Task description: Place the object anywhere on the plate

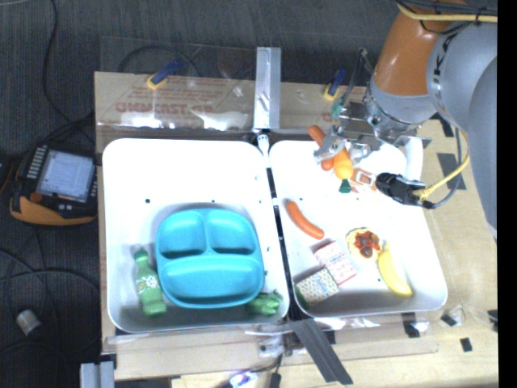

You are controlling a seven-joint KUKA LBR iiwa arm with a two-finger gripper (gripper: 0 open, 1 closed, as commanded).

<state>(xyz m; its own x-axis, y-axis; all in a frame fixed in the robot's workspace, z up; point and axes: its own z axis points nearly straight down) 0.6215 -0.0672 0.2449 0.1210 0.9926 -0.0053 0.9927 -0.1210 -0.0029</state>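
Flanking the two white bins [121, 217], dark carpet [48, 47] carries loose cables [32, 6].

Two shallow white bins, the left bin [129, 176] and the right bin [420, 249], are showing smooth, lightly glossy plastic walls. A sectioned blue plate [208, 257] is gleaming like moulded plastic, as is a green bottle [147, 281] beside it. A yellow banana [393, 272] and an orange sausage [304, 219] are looking smooth and toy-like. The arm's orange band [408, 43] is shining softly above dull grey casing. The bench board [194, 95] is appearing matt, like cardboard, under clear film.
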